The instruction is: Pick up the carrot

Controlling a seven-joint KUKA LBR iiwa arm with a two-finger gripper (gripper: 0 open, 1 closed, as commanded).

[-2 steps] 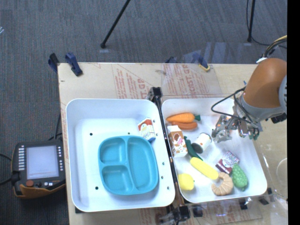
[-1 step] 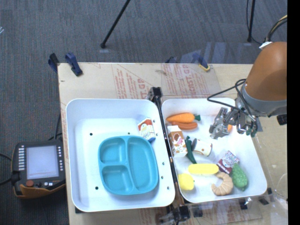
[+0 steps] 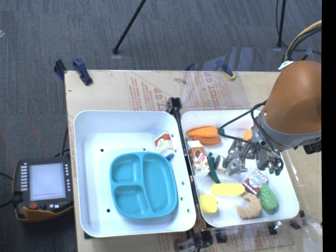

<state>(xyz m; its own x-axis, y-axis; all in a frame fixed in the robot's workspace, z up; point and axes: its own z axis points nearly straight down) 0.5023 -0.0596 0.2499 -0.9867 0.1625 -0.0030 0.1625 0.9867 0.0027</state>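
The carrot lies at the far left corner of the right bin, apart from the jaws, whose state I cannot tell, while the left bin holds a blue divided plate.

We see two bins side by side: the left bin holds a divided plate, with a small carton just behind it. In the right bin, the carrot lies at the back left, the gripper to its right, and what may be a croissant sits in front.
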